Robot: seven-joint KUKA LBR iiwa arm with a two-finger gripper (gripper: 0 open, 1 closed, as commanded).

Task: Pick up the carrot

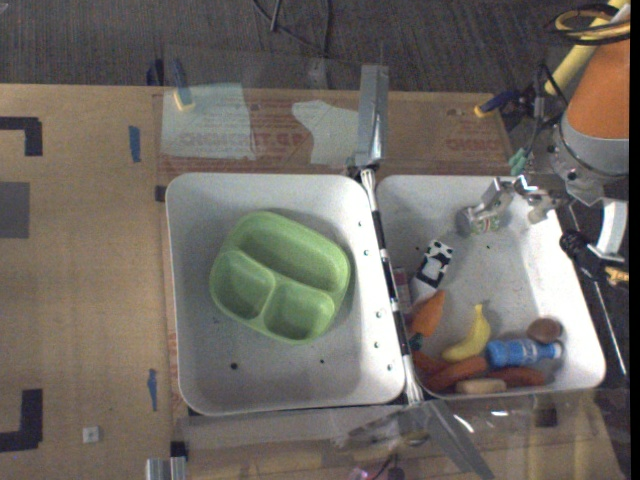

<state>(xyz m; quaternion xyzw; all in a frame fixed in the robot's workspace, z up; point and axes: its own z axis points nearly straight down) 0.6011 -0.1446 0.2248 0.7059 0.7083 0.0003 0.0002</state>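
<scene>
The carrot (428, 314) is a short orange piece lying in the right bin (560, 268), close to the bin's left wall, just below a black-and-white cow-patterned carton (435, 262). My gripper (486, 215) hangs over the far middle of the right bin, up and to the right of the carrot and well apart from it. Nothing shows in its grasp. The arm's orange band (605, 78) is at the top right.
A yellow banana (470, 336), a blue bottle (520, 351), a brown round piece (545, 329) and a reddish sausage-like piece (470, 372) crowd the right bin's near edge beside the carrot. The left bin (200, 218) holds a green divided plate (280, 276).
</scene>
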